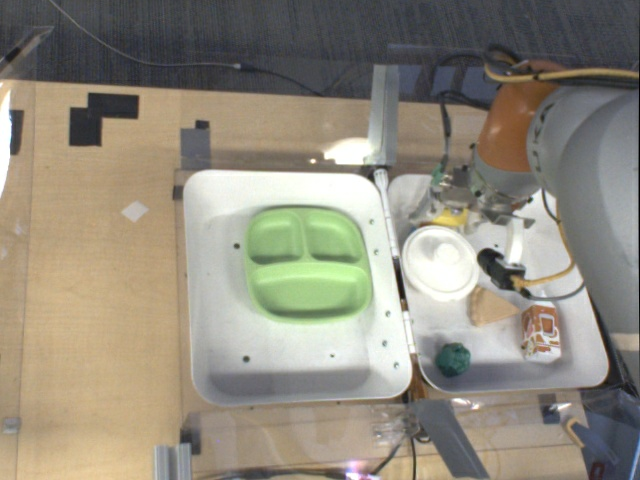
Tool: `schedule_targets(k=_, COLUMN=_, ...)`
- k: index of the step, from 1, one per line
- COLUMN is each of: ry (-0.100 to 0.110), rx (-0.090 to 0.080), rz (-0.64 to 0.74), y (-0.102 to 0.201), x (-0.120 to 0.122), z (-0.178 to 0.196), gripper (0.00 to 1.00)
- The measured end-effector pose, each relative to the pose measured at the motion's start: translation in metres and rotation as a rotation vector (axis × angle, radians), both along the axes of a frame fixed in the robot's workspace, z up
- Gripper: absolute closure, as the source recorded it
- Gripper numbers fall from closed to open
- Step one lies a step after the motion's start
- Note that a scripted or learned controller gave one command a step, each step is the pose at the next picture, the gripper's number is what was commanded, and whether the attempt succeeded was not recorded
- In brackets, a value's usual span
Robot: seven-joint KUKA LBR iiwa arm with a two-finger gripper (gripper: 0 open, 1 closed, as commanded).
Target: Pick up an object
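Observation:
My gripper (452,200) hangs low over the far end of the right bin (580,363), just behind a white round bowl (440,260). A small yellow thing (449,221) peeks out between the gripper and the bowl's far rim; whether it is touched I cannot tell. Nearer the front lie a tan wedge (492,309), an orange and white carton (541,331) and a dark green ball (454,359).
The left bin (215,348) holds a green divided plate (305,262). A low wall (393,268) separates the two bins. The grey arm with its orange band (512,128) covers the right bin's far right corner.

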State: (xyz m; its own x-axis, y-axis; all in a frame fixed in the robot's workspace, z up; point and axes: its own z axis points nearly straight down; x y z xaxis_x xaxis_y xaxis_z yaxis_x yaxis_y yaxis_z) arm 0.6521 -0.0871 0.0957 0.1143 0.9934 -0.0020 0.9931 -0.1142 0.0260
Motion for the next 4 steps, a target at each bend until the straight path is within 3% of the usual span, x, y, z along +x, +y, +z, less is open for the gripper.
schedule_targets(k=1, ry=0.006, rx=0.004, rz=-0.035, y=-0.002, x=0.013, z=-0.001, gripper=0.0)
schedule_targets(k=2, ry=0.027, rx=0.009, rz=-0.234, y=0.005, x=0.017, z=-0.009, gripper=0.0)
schedule_targets(k=3, ry=0.034, rx=0.006, rz=-0.23, y=0.005, x=0.017, z=0.001, gripper=1.0)
schedule_targets(k=4, ry=0.021, rx=0.009, rz=-0.307, y=0.008, x=0.018, z=0.09, gripper=1.0)
